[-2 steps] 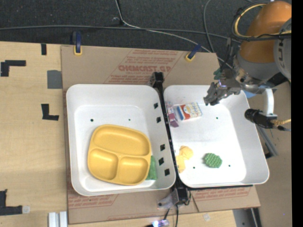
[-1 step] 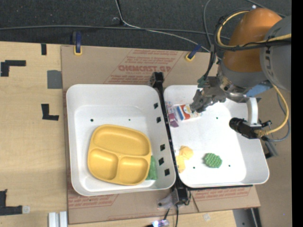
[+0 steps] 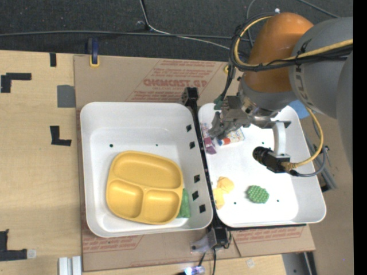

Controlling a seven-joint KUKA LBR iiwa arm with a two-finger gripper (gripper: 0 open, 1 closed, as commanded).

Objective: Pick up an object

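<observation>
My gripper (image 3: 221, 132) hangs over the upper left part of the right bin (image 3: 298, 205), low above a small cluster of objects. Below its tips lie a purple piece (image 3: 210, 148) and a white piece with red and blue marks (image 3: 232, 137). Nothing is visibly held between the fingers. Further toward the front of the same bin sit a yellow object (image 3: 223, 184) and a green bumpy object (image 3: 257, 194). The orange band and grey wrist cover the bin's back edge.
The left bin (image 3: 92, 125) holds a yellow divided tray (image 3: 143, 187) with a green item (image 3: 184, 204) wedged at its right side. A black divider (image 3: 198, 148) runs between the bins. A black cable fitting (image 3: 269, 158) hangs over the right bin's middle.
</observation>
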